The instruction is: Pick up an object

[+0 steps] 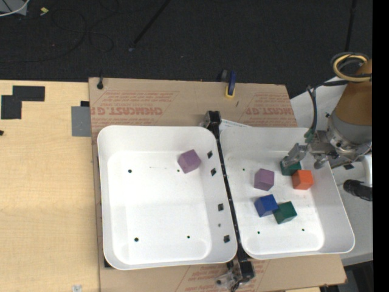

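Over the right bin point(340, 239), the gripper point(296, 163) hovers beside the orange cube point(302, 179); purple cube point(264, 179), blue cube point(265, 205) and green cube point(285, 212) crowd nearby. Whether its jaws are parted, I can't tell.

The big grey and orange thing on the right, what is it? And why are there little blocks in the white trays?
That is a robot arm. Its hand hangs over the right tray, close to an orange block. One camera looks down from above. The right tray also has a purple block, a blue block and a green block. The left tray has another purple block. The robot tries to pick one up. I cannot tell whether it holds anything.
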You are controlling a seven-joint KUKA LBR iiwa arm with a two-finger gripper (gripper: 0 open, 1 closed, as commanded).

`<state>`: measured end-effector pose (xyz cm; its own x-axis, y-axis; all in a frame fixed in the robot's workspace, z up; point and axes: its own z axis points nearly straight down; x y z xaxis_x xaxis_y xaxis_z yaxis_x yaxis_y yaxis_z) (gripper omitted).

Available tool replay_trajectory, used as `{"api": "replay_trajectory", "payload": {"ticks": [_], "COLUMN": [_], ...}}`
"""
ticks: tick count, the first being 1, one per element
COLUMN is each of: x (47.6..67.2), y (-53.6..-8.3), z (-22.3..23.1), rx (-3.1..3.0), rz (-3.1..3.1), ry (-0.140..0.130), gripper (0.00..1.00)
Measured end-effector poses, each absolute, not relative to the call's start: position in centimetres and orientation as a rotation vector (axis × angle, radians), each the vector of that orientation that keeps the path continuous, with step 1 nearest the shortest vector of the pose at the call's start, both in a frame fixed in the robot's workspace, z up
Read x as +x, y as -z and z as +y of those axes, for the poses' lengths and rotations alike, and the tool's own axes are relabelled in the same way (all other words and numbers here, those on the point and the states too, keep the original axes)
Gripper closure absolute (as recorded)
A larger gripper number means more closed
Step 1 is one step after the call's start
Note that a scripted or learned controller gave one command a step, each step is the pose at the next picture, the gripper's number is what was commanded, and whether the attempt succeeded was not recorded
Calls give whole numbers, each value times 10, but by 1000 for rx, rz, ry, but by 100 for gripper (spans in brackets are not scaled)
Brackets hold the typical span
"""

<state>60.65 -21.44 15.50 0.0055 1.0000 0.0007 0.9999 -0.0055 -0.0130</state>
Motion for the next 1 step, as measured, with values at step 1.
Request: {"api": "replay_trajectory", "payload": {"ticks": [1], "x": [573], "y": [-115], "z": [-214], "rx": [-2227], "rz": [-2232], "ry": [9], "gripper": [0]}}
